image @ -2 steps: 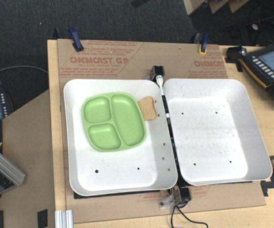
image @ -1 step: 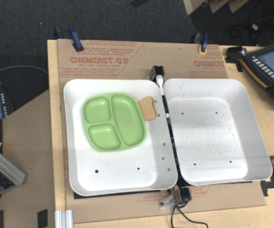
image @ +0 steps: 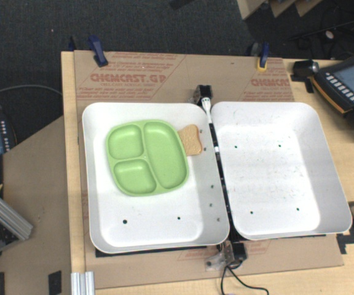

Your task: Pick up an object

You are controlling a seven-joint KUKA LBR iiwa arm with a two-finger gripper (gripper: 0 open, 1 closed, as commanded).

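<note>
Left bin (image: pixel 103 226) — green plate (image: pixel 147 157), tan slice (image: pixel 191 140) touching.

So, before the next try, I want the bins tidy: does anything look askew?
Slightly: the tan cracker-like piece lies tilted against the right rim of the green divided plate in the left bin, not inside a compartment.

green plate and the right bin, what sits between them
In the camera view, a tan cracker-like piece lies against the green plate's right rim in the left bin; beyond it, bare bin floor, then the right bin.
</note>
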